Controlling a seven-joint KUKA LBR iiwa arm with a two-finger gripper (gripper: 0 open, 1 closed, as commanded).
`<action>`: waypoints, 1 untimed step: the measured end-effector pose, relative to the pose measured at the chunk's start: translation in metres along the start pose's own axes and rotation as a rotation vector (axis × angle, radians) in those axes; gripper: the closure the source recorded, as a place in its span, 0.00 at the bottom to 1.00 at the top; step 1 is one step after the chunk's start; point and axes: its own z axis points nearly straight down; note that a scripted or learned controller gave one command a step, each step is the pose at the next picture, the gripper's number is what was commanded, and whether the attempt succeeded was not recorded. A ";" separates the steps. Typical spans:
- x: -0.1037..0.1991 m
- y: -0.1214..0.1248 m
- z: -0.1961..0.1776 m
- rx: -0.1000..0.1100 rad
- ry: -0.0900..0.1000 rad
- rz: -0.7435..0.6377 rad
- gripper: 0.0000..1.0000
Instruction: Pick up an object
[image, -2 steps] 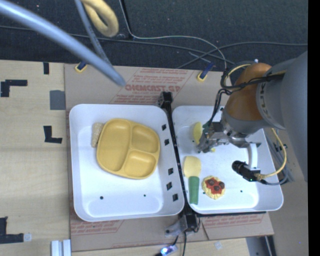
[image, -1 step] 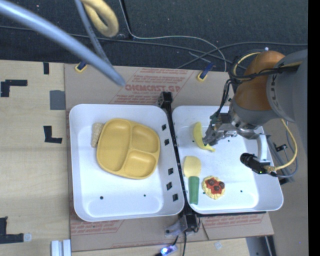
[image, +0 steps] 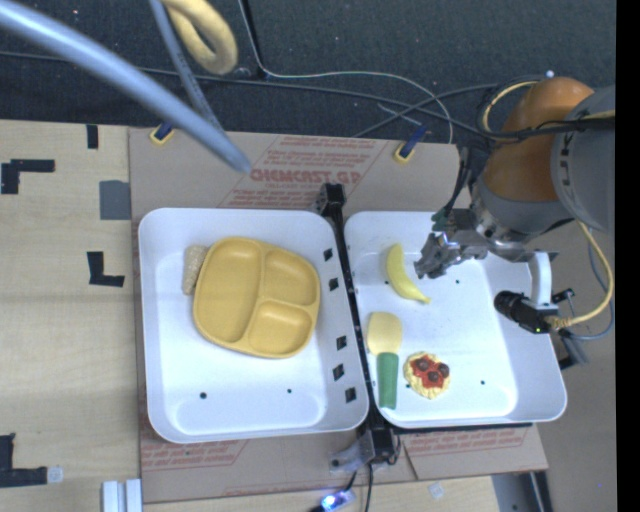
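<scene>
Arm (image: 545, 130): grey metal with a glossy orange band, it comes in from the right over the right bin.
End effector (image: 436, 258): dark, with small angular parts; it hangs over the upper part of the right bin, just beside the banana. The fingers are too dark and small to read, so I cannot tell how far they are open, and nothing is seen between them.
Banana (image: 404, 275): smooth yellow, curved shape, it lies on the floor of the right bin near the divider, just left of the end effector.
Right bin (image: 500, 400): shallow white plastic with rounded corners.
Yellow and green piece (image: 384, 355): a soft yellow rounded top and a green straight lower part; perhaps a toy vegetable, it lies below the banana.
Round piece (image: 428, 374): small flat disc, yellow with red and dark spots, just right of the green part.
Left bin (image: 165, 330): same white plastic.
Plate (image: 256, 297): matte yellow, rounded, with three compartments, in the left bin.
Sponge-like piece (image: 192, 268): beige, rough, partly under the left edge of the plate.
Counter (image: 60, 330): pale wood grain, with brown cardboard under the bins.
</scene>
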 end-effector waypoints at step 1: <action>0.061 0.003 -0.006 0.003 0.002 -0.006 1.00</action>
